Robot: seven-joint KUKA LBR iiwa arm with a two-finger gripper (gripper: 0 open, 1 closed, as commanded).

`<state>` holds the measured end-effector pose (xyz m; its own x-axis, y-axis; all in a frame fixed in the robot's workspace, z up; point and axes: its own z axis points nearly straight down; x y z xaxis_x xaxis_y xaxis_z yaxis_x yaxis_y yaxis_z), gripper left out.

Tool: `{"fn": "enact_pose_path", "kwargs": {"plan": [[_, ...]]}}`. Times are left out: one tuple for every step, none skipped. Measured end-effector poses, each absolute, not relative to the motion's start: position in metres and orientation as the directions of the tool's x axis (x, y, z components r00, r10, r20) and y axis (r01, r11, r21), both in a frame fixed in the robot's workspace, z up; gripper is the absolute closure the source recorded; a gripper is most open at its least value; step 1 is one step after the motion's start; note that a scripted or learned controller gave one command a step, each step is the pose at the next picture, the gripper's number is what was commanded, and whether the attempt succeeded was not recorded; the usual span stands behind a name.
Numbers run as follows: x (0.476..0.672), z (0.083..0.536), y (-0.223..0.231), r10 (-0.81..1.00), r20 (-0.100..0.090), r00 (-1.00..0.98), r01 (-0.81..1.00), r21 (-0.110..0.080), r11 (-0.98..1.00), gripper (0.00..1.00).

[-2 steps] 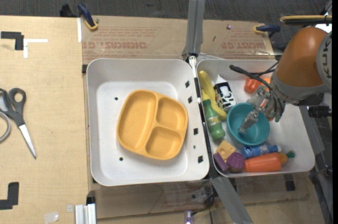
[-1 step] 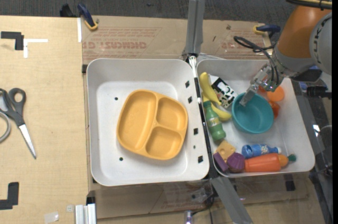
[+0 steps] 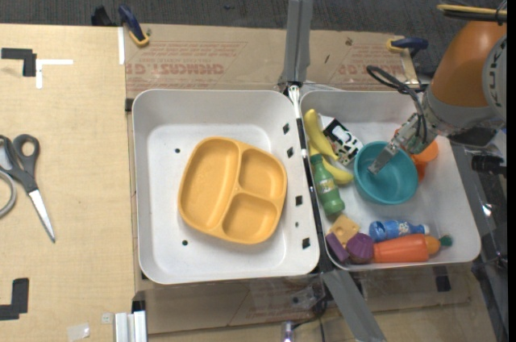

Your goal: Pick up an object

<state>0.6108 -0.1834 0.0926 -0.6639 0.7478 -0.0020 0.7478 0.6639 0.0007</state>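
Observation:
The right bin (image 3: 459, 195) holds a teal bowl (image 3: 395, 181) with an orange item (image 3: 426, 152) at its right rim. To the bowl's left lie a yellow banana (image 3: 318, 140), a green bottle (image 3: 326, 187) and a black-and-white object (image 3: 343, 141). A blue bottle (image 3: 397, 230), an orange carrot (image 3: 407, 248), a purple piece (image 3: 359, 249) and a yellow block (image 3: 345, 229) lie along the front wall. My gripper (image 3: 385, 160) slants down from the right, its tip inside the bowl's upper part. I see nothing held.
A yellow divided plate (image 3: 232, 191) lies in the left bin (image 3: 153, 171). Scissors (image 3: 28, 179) rest on the wooden bench at far left. Blue clamps (image 3: 133, 24) sit at the cardboard's back edge. The arm's orange band (image 3: 472, 66) hangs over the right bin's back right corner.

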Motion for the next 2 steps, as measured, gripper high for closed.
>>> {"fn": "enact_pose_path", "kwargs": {"plan": [[0.645,0.09,-0.193,0.868,0.03,-0.496,0.868,0.0,0.496,0.0],[0.647,0.101,-0.198,0.868,0.009,-0.497,0.868,0.004,0.497,1.0]]}}
